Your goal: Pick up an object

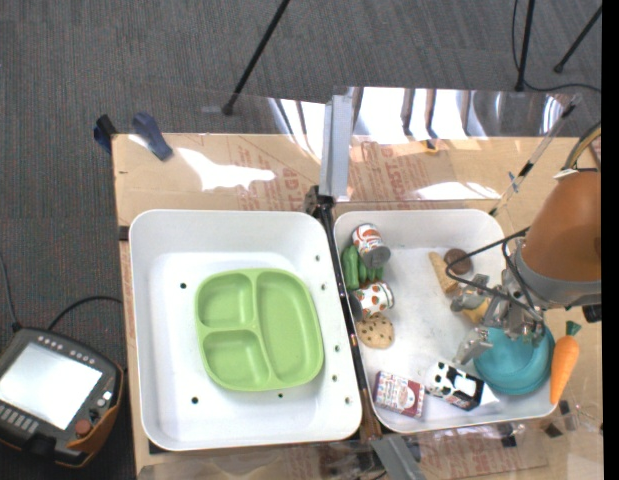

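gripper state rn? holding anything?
Gripper: cannot be told. It sits low in the right bin, over the teal bowl; nothing visibly held between its fingers.

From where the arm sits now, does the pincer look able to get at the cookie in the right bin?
Probably yes. The cookie lies flat in open floor near the right bin's left wall; the pincer sits further right, with bare floor between. A small can close above may crowd it.

Robotics lab, tripod legs [261, 43], teach pendant [51, 395], carpet floor [109, 48]
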